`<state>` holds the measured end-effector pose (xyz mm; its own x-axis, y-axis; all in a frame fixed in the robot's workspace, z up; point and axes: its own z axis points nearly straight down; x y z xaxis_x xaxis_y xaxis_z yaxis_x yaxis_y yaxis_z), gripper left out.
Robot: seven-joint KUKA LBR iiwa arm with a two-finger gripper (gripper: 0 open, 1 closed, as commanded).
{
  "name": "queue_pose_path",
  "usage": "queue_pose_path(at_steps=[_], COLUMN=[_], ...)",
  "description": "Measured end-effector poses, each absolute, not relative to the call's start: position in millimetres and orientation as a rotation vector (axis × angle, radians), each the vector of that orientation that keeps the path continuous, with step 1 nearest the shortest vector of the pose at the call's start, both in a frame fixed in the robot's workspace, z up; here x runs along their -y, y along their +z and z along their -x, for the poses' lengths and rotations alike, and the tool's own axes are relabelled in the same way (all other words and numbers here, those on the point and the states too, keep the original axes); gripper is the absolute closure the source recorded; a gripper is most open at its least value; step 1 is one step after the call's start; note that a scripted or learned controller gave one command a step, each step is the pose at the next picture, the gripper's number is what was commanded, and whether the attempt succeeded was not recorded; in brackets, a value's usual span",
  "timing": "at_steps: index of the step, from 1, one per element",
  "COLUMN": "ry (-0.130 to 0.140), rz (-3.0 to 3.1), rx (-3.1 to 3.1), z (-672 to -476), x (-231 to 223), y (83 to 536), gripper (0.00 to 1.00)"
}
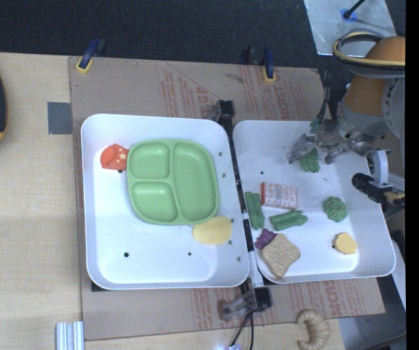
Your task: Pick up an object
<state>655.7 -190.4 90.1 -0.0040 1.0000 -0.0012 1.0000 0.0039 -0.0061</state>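
My gripper (315,152) hangs over the back of the right bin (385,265), its fingers spread open. A small dark green toy vegetable (309,163) lies right at the fingertips, nearer the left one; no finger is closed on it. Further forward in this bin lie a red and white packet (278,194), a long green bean (252,210), a green pickle (288,220), a broccoli floret (334,208), a purple piece (266,238), a bread slice (279,254) and a yellow-orange piece (345,243).
The left bin (104,261) holds a green divided plate (173,181), a red piece (113,157) at its left and a yellow piece (212,230) by its front right corner. The arm's body (374,86) looms over the right bin's back right corner.
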Motion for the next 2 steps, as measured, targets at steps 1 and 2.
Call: queue_pose_path(at_steps=[1,2], ry=[0.007,0.001], rz=[2.213,2.213], rx=[2.227,2.23], z=[-656.4,-656.8], x=[190.7,122.6], y=[103.4,159.7], gripper=[1.0,1.0])
